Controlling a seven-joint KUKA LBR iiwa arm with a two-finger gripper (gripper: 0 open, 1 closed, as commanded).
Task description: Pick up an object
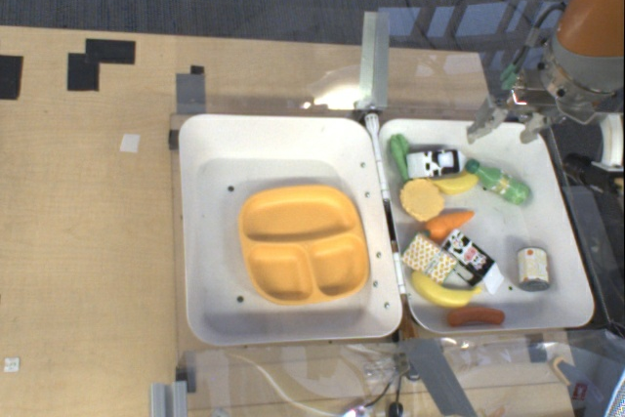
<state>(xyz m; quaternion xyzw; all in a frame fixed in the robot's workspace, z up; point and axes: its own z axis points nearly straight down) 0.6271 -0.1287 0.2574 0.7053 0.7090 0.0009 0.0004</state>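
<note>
Camera view: grey arm's gripper point(508, 125), fingers spread and holding nothing, hovers over the right white bin point(571, 293); two yellow bananas point(444, 291).

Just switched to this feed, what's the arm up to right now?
The arm's end effector hangs open over the far edge of the right bin, with nothing between its fingers. That bin holds a jumble of toy food: a green bottle, two bananas, a carrot, a sausage and a small can. The left bin holds a yellow divided plate. Nothing has been picked up yet.
</note>
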